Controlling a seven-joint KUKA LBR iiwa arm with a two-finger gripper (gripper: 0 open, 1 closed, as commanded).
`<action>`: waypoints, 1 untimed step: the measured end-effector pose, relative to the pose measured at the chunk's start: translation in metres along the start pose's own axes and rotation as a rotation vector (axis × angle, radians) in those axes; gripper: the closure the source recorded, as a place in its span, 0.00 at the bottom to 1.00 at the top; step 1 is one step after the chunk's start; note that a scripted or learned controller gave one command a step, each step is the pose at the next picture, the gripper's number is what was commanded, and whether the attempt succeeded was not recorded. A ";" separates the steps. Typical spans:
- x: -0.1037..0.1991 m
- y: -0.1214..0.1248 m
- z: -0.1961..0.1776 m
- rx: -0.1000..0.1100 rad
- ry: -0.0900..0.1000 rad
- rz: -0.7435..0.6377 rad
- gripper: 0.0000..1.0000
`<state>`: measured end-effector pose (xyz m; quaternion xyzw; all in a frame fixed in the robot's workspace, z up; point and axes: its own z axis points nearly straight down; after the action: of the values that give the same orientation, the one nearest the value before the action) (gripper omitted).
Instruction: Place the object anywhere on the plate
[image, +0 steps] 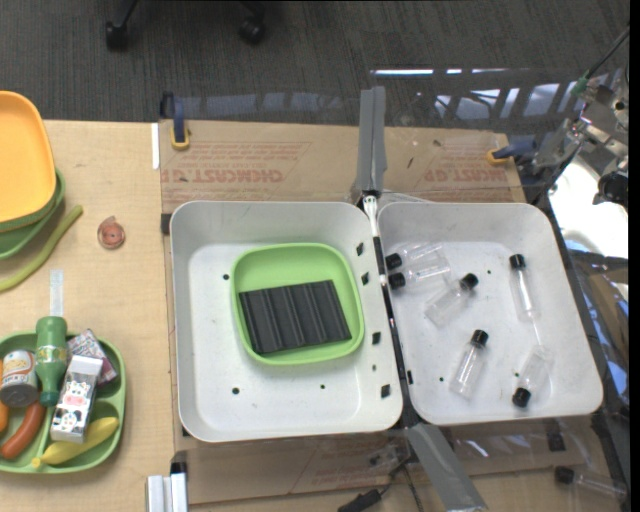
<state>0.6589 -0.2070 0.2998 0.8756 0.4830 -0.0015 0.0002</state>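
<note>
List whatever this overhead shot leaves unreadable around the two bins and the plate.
- Clear vials in the right bin: transparent against white, so their exact count and any contents cannot be made out.
- Dark ribbed item on the green plate: too small to tell what it is.
- Yellow dish: cut off by the left edge.
- Arm hardware at top right: cut off by the edge and blurred; gripper state unreadable.

Bench (110, 290); two white bins (200, 400); cardboard (270, 165).
</note>
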 end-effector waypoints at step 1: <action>0.000 0.000 0.037 0.002 -0.001 0.017 0.00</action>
<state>0.6587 -0.2069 0.2626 0.8796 0.4757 -0.0023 -0.0007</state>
